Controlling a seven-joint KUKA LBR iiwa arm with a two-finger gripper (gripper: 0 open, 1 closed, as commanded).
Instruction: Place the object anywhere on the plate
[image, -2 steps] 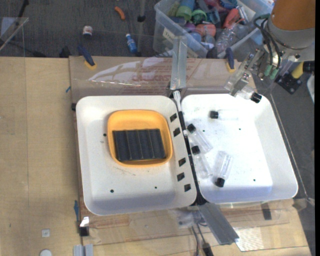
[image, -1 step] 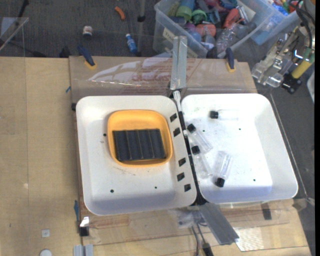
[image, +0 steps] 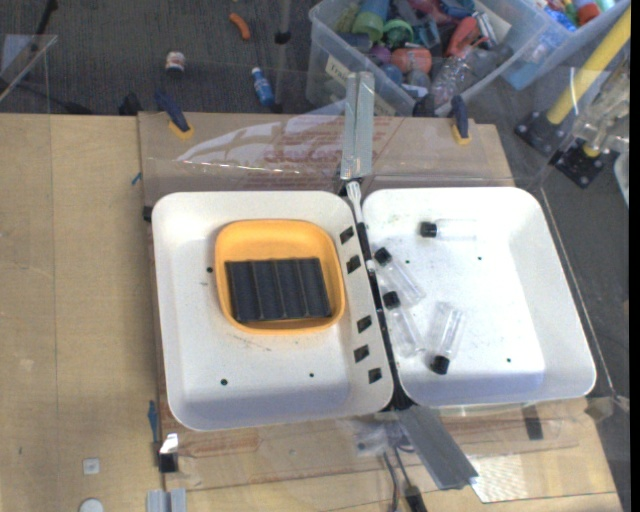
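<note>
An orange plate (image: 233, 243) lies in the left white bin (image: 190, 370), with a dark ribbed rectangular block (image: 279, 289) resting on its middle. In the right white bin (image: 520, 330) lie several small clear vials with black caps: one (image: 447, 231) near the back, one (image: 443, 340) toward the front, and others (image: 398, 292) close to the divider between the bins.
A row of small black tabs (image: 358, 293) runs along the divider between the bins. A clear tub of colourful toys (image: 430, 40) stands behind the bench. A metal post (image: 357, 125) rises at the back between the bins.
</note>
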